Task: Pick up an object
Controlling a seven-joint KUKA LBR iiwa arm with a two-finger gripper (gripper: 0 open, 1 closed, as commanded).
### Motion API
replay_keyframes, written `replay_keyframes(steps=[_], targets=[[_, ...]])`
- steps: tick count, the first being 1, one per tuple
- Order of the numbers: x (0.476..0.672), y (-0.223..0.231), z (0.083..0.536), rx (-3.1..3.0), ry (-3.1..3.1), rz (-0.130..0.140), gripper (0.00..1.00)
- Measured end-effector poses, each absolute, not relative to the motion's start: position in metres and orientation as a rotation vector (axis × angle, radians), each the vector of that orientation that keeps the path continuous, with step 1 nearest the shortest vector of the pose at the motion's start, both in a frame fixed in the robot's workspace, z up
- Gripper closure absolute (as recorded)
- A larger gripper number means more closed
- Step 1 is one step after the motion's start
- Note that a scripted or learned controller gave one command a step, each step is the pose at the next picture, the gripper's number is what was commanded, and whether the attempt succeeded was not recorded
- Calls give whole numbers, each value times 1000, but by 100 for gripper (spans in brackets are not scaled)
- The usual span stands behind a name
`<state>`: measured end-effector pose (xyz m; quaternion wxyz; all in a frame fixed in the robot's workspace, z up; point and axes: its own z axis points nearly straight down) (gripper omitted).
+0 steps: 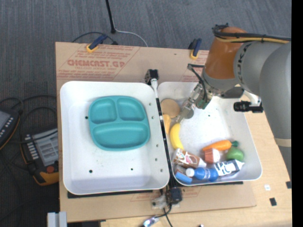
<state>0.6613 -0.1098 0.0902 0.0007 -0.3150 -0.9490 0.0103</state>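
The arm (265,70) is smooth grey with 1 orange band; a black cable runs along its top.

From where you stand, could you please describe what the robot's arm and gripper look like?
The bulky, rounded grey arm carries a glossy orange band above the wrist, with a thin dark cable running over its top. A small black fitting juts from its near side. The slim grey metal two-finger gripper narrows towards pale fingertips.
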Motion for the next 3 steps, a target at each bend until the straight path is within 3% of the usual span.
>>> replay_keyframes(steps=[1, 2, 3], targets=[[656, -47, 186, -789, -3047, -2, 0], [639, -128, 93, -493, -3106, -1, 0], [662, -126, 90, -162, -3140, 8, 0]])
